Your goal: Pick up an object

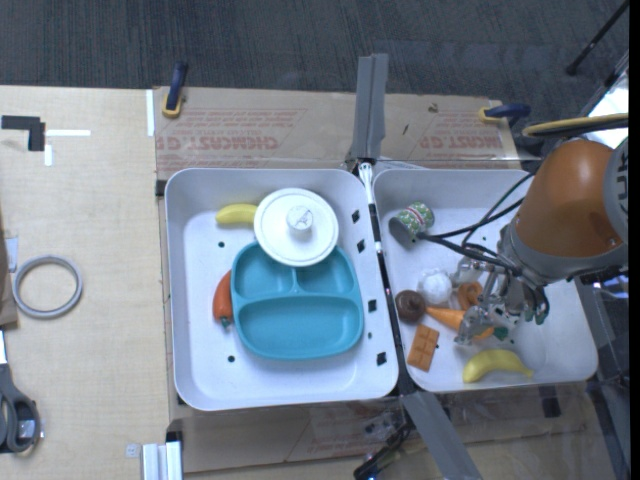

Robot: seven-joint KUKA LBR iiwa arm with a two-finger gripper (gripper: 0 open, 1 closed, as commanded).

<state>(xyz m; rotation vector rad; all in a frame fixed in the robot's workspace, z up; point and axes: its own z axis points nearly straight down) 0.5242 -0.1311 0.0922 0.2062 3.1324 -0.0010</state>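
Observation:
My gripper [484, 324] hangs low in the right bin [560, 363], under the orange-banded wrist [565, 208]. It sits right at the thick end of an orange carrot [446, 317], just above a yellow banana [497, 366]. A small orange piece [467, 293] lies just left of the gripper body. Nearby lie a white ball [436, 286], a brown doughnut [408, 304], an orange waffle piece [424, 348] and a green and white cup [414, 218]. Nothing visibly hangs from the gripper.
The left bin [190, 368] holds a blue divided plate [297, 308], a white round lid [296, 226], a second banana [236, 215] and an orange vegetable [222, 298]. A tape roll [45, 286] and scissors [15, 423] lie on the bench at left.

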